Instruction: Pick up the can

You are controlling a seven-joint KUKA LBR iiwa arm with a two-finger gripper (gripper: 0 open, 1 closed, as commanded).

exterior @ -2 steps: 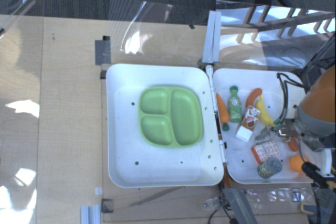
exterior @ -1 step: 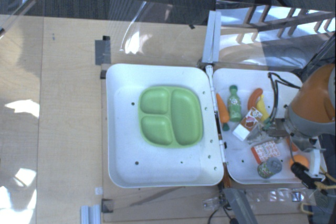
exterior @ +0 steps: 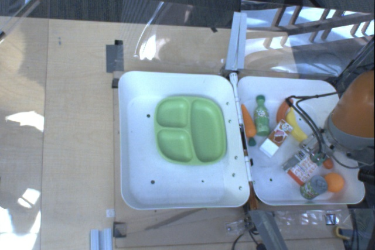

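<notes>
The can (exterior: 314, 187) is lying on its side near the front edge of the right bin (exterior: 275, 199), towards that bin's front right corner. It is looking short and round, and it is showing a mottled grey-green and bluish face; any label is too small to read. An orange ball (exterior: 336, 182) is sitting just beside it on the right, touching or almost touching it. A flat red and white packet (exterior: 303, 170) is lying just behind the can, tilted.

The claw (exterior: 314, 156) is hanging over the packet, a little behind the can and not on it. Whether it is open or closed I cannot tell, as cables and dark parts are blurring it. The grey arm with its orange band (exterior: 355, 107) is reaching in over the bin's right edge.

Further back, a white block (exterior: 269, 147) and a small carton (exterior: 280, 132) are resting near the bin's middle, with a yellow piece (exterior: 296, 129) beside them. A carrot (exterior: 248, 124) is lying along the left wall, and a green bottle (exterior: 261, 116) is lying next to it.

The left bin (exterior: 140, 184) is holding a green divided plate (exterior: 192, 129) at its centre. Both bins are sitting on the pale wooden counter (exterior: 70, 143).
</notes>
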